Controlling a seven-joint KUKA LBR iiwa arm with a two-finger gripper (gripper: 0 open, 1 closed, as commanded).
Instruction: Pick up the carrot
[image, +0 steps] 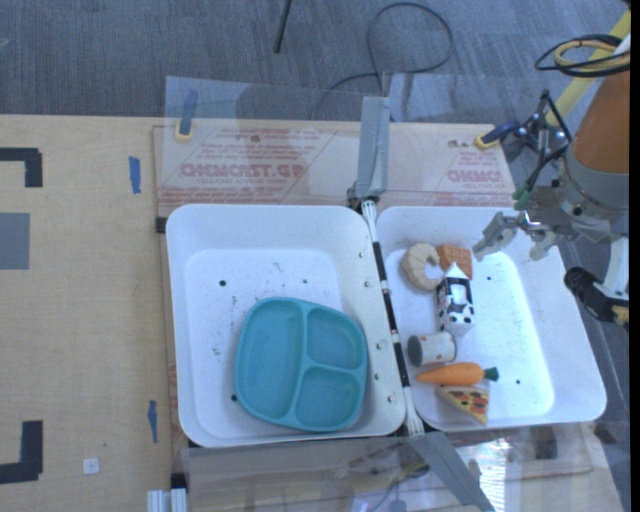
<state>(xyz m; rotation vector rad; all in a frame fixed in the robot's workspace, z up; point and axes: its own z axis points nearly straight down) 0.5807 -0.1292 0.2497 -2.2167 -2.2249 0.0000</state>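
A robotics lab: taped bench (80, 300), white bins (190, 250), loose cables (405, 30) on grey floor.

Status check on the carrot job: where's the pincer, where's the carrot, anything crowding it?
Pincer above right bin's far edge, holding nothing. Carrot lies flat near bin's front, untouched. Pizza slice and small cup crowd it on either side.

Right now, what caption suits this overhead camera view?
Claw above the right bin's far edge; carrot lies at its near side.
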